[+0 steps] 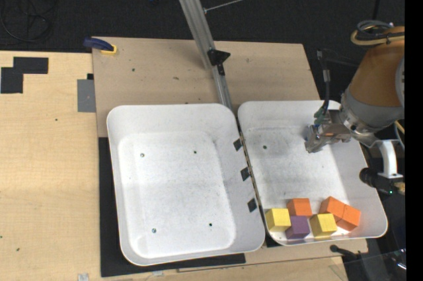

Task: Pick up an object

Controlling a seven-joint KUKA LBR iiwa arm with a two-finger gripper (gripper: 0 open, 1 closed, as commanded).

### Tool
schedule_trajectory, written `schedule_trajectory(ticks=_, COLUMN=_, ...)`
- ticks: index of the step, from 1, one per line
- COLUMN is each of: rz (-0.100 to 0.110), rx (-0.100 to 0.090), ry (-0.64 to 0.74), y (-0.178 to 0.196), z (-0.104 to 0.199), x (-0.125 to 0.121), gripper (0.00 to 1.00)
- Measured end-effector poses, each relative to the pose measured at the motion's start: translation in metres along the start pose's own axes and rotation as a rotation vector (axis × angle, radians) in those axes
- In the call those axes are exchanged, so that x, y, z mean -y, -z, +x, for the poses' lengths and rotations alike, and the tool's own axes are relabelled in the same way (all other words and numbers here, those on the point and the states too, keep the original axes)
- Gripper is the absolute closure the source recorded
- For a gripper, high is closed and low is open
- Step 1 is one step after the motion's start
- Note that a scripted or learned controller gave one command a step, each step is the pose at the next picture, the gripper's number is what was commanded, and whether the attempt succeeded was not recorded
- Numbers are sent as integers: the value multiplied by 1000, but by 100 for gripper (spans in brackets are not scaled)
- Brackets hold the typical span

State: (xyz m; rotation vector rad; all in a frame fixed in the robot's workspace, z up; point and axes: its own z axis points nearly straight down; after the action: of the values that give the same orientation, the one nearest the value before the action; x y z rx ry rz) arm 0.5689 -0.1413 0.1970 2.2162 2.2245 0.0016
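Several small blocks lie clustered at the near edge of the right bin (284, 134): a yellow block (278, 217), an orange block (299, 206), a purple block (299, 226), a second yellow block (323, 224) and a larger orange block (342, 212). My gripper (318, 139) hangs over the far right part of that bin, well behind the blocks and apart from them. Nothing shows between its fingers, and they are too small and dark to read.
The left bin (175, 177) sits beside the right one, joined by black clips along the shared wall. A slanted metal rail (198, 28) rises behind the bins. A blue and yellow clamp (100, 45) lies at the bench's far left corner.
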Motion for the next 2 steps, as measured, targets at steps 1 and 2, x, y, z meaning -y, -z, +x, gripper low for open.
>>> schedule_trajectory(ticks=1, rz=-3, rx=1, ry=-2, y=63, z=2, x=-1, gripper=100)
schedule_trajectory(ticks=2, rz=3, rx=-2, ry=1, y=51, z=56, x=-25, gripper=100)
